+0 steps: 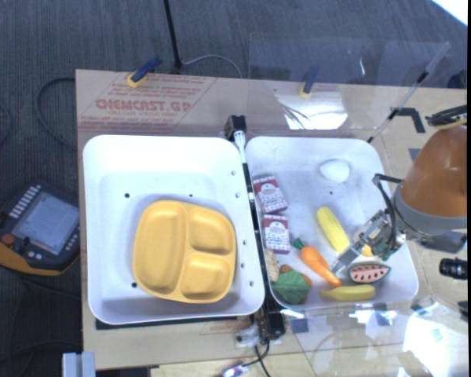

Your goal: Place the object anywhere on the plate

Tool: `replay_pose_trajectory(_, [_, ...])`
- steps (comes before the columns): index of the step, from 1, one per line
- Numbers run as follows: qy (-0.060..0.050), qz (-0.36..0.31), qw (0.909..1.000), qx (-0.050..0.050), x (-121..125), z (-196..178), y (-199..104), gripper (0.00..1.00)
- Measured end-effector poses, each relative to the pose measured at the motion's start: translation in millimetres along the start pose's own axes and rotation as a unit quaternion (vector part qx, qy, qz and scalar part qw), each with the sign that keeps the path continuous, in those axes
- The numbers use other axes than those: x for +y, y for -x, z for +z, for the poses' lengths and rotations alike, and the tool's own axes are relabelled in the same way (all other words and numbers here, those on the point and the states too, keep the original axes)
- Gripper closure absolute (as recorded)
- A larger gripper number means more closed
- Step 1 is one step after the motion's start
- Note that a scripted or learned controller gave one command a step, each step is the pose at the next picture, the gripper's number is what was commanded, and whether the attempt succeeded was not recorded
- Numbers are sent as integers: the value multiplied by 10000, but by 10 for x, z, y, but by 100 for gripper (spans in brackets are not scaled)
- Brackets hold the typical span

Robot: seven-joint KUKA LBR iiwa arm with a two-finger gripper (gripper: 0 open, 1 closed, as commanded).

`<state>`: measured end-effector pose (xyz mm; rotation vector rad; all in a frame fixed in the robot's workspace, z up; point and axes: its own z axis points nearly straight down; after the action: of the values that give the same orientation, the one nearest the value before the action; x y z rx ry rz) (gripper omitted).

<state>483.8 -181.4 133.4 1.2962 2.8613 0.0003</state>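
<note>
Left bin (102, 210): holds one yellow plate (184, 250) with three compartments, lying flat, nothing on it.

Right bin (361, 151), just beside the plate's bin: holds all loose items, well apart from the plate.
- Two small red cartons (272, 210), nearest the plate, along the dividing wall.
- Green leafy piece (292, 286), at the bin's near corner on the plate's side.
- Carrot (317, 263), beyond the cartons.
- Corn cob (332, 228), beyond the carrot.
- White egg (335, 170), at the far end.
- Banana (348, 293) and watermelon slice (370, 273), farthest from the plate.

Gripper (355, 254): low over the right bin, between corn cob and watermelon slice; whether its jaws stand apart or together cannot be told.
</note>
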Motion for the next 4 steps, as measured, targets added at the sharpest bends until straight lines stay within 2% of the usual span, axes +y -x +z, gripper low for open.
replay_pose_trajectory(1, [0, -1996, 9799, 8, 80, 167, -92, 0])
replay_pose_trajectory(2, [3, -3459, 9383, 2, 179, 107, -199, 0])
replay_pose_trajectory(3, [14, -3450, 9386, -9, 188, 5, -195, 100])
replay_pose_trajectory(4, [9, -5403, 8415, -18, 301, -1006, -258, 100])
